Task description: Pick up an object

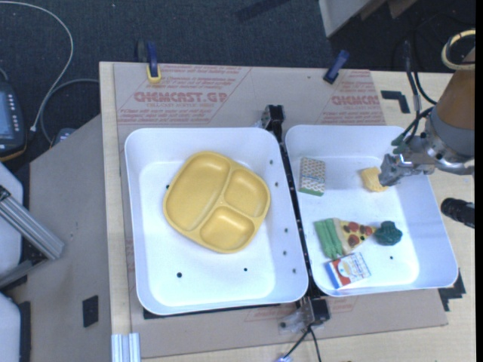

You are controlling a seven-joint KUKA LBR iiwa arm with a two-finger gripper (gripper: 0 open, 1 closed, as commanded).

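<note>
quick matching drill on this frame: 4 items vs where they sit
Items:
1. plate
2. yellow piece
3. broccoli
4. carton

Places:
A. right bin, near edge
B. left bin, middle
C. right bin, beside the tool
D. right bin, right of the pizza slice

Pairs: 1-B, 2-C, 3-D, 4-A

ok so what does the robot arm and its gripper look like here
The arm enters from the right: a rounded grey body with a wide orange band above the wrist. Dark cables run along its upper side toward the wrist. The gripper is a small, blocky metallic grey unit, much narrower than the arm, and too small in this view to make out further markings.
</note>
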